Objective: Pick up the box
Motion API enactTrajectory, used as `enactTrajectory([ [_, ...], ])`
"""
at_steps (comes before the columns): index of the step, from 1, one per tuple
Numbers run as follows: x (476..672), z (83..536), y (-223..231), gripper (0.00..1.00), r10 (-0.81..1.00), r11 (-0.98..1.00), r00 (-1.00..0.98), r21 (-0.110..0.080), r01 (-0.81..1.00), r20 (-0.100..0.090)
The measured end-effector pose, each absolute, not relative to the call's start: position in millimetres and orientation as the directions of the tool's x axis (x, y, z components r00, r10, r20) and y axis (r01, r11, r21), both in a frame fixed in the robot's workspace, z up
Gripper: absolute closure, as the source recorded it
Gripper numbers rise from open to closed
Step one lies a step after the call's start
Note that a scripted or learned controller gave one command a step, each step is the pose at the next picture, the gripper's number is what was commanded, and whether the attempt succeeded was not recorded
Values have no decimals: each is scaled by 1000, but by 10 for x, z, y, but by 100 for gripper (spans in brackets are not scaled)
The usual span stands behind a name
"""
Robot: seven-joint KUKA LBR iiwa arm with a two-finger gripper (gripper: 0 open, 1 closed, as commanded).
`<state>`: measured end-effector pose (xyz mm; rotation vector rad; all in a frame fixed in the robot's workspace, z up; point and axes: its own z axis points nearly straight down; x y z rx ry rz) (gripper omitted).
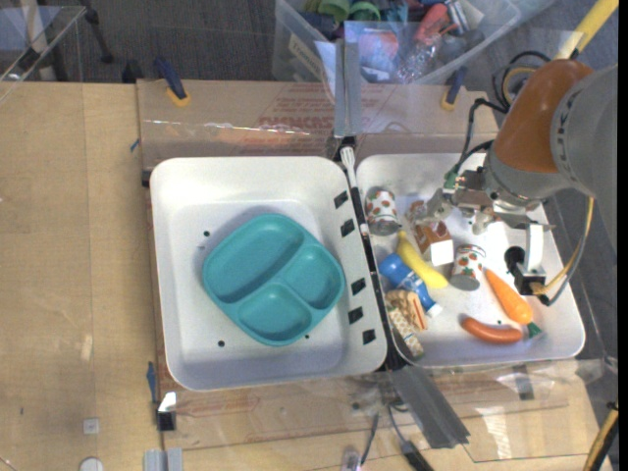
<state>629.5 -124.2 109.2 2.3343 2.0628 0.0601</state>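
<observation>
A small brown box with a white face point(435, 242) lies near the middle of the right bin point(564, 337), among other items. A second, patterned flat box point(405, 316) rests against that bin's left wall near the front. My gripper point(449, 200) hangs over the back of the right bin, just above and behind the brown box, below the grey wrist and orange band point(533, 118). From this angle nothing can be seen held in it.
Around the brown box lie a printed can point(381, 208), a yellow banana point(423, 264) on a blue item point(399, 271), a small can point(468, 262), a carrot point(509, 298) and a red pepper point(493, 330). A teal divided plate point(274, 277) sits in the left bin point(177, 263).
</observation>
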Motion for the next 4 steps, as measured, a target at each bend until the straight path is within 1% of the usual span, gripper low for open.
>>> enactTrajectory([
  [1,6780,1088,-1097,0,997,-79,79,36,996,-2],
  [2,6329,1101,-1353,0,995,99,-99,53,994,-6],
  [3,6607,1097,-1256,0,968,252,-251,38,967,-20],
  [4,6786,1093,-1029,0,973,232,-232,39,972,-17],
])
